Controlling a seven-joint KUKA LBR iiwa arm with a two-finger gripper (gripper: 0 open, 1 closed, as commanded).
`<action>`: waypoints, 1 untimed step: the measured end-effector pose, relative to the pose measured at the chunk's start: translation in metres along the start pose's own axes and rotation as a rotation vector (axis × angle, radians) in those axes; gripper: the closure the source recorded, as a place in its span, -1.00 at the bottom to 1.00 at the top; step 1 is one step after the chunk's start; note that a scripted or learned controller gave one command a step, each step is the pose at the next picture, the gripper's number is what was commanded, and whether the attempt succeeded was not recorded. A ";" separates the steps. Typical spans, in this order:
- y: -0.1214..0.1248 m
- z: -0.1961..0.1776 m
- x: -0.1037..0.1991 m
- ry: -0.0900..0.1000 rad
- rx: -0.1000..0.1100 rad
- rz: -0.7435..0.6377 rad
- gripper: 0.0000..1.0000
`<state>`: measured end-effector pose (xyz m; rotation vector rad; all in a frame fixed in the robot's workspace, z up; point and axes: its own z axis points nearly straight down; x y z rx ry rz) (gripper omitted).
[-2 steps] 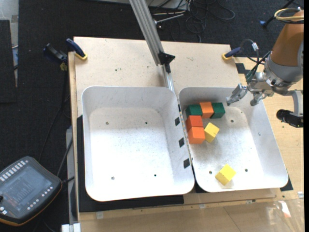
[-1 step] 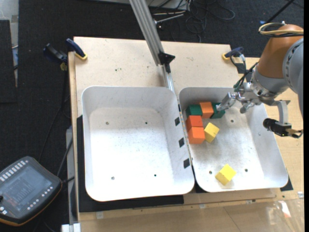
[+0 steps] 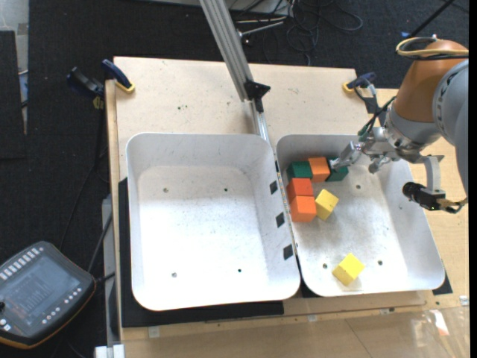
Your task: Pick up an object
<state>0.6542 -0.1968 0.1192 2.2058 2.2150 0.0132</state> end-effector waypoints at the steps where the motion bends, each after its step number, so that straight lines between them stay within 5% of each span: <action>1: 0.002 -0.011 0.000 -0.001 -0.006 -0.001 1.00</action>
